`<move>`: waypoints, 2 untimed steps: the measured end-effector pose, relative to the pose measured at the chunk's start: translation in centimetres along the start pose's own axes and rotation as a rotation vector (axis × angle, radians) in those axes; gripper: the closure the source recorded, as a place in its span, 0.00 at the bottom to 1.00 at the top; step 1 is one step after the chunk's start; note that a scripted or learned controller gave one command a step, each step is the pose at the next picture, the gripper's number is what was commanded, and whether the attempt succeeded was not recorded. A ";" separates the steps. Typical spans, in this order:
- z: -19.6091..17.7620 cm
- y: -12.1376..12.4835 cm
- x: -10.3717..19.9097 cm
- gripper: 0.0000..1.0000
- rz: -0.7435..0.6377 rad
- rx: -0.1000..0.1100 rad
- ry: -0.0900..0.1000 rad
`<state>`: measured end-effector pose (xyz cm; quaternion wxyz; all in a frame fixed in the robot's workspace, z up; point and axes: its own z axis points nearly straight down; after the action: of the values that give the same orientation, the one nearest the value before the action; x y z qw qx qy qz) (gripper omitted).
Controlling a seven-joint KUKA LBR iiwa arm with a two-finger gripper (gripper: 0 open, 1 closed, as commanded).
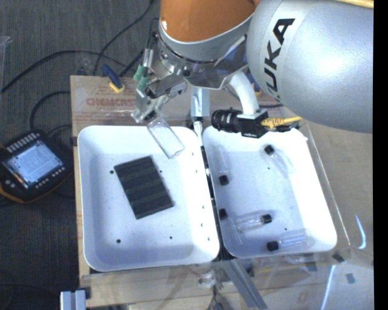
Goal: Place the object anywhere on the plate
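Two shallow white plastic bins sit side by side on the counter (pixel 85 91). The left bin (pixel 97 200) carries one flat, dark, ribbed rectangular plate (pixel 143 186), lying at a slant near the bin's middle. The right bin (pixel 315 200) holds clear plastic vials with black caps; four can be counted: one upright-looking along the left wall (pixel 222 169), one near the back right (pixel 276 156), one lying near the middle front (pixel 253 221), and one lying at the front right (pixel 288 242). Small black specks elsewhere in both bins are too small to identify.

The grey arm with its orange band (pixel 203 18) comes in from the upper right and bends down over the back edge of the left bin, its wrist tilted toward the left. The gripper (pixel 147 110) hangs over the back rim of the left bin, behind the plate.

A fifth clear plastic vial (pixel 165 136) slants down and right from just below the gripper's tip, its upper end at the fingers, its lower end over the back of the left bin. Whether the fingers are clamped on it or merely beside it cannot be told, as the transparent parts blur together. This vial is near the plate's back corner but apart from it, not on the plate.
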<state>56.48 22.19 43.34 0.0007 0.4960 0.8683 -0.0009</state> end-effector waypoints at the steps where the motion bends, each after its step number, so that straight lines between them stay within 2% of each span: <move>1: 0.0 -3.3 1.0 1.00 -0.093 0.000 0.001; 2: 3.0 -1.2 1.1 1.00 -0.185 0.000 0.001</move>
<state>54.88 22.51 40.33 0.0002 0.4139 0.9103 -0.0009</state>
